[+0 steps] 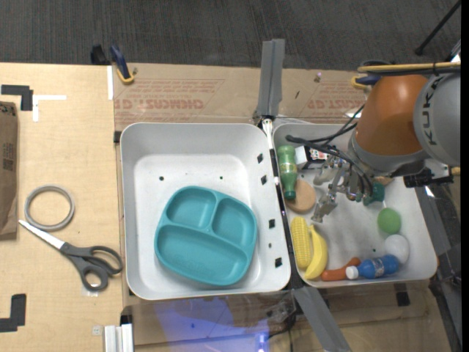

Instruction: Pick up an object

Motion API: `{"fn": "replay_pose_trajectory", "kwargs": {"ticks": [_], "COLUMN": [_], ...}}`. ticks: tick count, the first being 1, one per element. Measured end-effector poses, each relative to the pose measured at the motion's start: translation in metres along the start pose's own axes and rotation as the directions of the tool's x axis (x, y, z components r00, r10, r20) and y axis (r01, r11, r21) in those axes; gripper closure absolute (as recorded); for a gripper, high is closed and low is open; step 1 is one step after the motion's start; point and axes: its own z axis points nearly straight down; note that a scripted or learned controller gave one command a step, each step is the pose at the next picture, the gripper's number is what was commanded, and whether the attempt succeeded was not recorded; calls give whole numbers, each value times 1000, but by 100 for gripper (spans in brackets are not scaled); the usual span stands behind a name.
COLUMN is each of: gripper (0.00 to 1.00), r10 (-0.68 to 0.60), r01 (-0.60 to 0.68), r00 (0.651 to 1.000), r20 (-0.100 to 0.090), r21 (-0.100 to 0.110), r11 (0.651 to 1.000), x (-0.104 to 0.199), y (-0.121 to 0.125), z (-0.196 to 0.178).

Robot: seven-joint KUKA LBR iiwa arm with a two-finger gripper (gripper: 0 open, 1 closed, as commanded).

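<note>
Right bin (421, 270): hand (326, 200) above banana (311, 244)

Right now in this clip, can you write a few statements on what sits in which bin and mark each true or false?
1. The teal plate lies in the left bin. True.
2. The banana lies in the left bin. False: it lies in the right bin, near that bin's left wall.
3. The scissors lie on the bench outside both bins. True.
4. The gripper hangs over the plate. False: it is over the right bin, among the small items.
5. The green ball sits in the right bin. True.
6. The tape roll is inside a bin. False: it lies on the bench by the scissors.
</note>
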Motion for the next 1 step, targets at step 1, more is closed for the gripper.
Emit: {"fn": "replay_pose_trajectory", "kwargs": {"ticks": [1], "gripper": [0], "r10": [46], "r01": [-46], "r00": [999], "r20": [-2], "r21": [1], "r11": [999], "x": [62], "y": [-9], "z": [1]}}
